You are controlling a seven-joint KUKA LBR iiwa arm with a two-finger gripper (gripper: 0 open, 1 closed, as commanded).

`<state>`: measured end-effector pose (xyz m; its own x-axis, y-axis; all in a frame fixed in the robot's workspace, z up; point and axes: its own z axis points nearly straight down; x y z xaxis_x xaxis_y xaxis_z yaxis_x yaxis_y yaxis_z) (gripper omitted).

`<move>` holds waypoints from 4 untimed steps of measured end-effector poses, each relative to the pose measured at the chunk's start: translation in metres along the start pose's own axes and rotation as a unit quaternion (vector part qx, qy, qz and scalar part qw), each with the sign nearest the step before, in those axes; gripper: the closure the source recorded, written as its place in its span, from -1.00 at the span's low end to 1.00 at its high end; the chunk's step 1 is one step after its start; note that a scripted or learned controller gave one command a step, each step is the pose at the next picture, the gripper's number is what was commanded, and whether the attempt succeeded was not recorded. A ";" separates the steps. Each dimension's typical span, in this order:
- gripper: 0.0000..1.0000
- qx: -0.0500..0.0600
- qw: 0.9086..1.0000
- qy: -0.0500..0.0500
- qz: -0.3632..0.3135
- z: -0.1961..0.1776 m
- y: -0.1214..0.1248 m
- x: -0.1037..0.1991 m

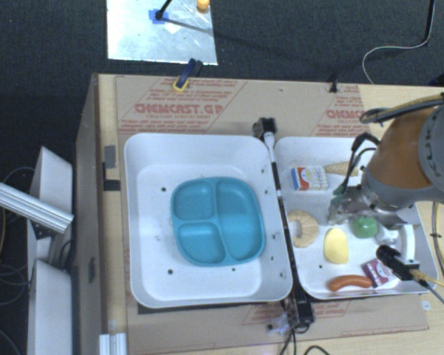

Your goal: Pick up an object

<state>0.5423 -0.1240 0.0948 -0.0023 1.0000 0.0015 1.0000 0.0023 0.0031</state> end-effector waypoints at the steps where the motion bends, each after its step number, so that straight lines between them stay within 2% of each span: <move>1: -1.00 -0.001 1.000 -0.002 0.000 -0.001 0.000 -0.002; 2: -1.00 -0.001 1.000 -0.002 0.000 -0.067 0.045 -0.044; 3: -1.00 0.002 1.000 -0.001 0.001 -0.016 0.013 -0.083; 4: -1.00 0.001 1.000 -0.001 0.001 0.011 -0.012 -0.061</move>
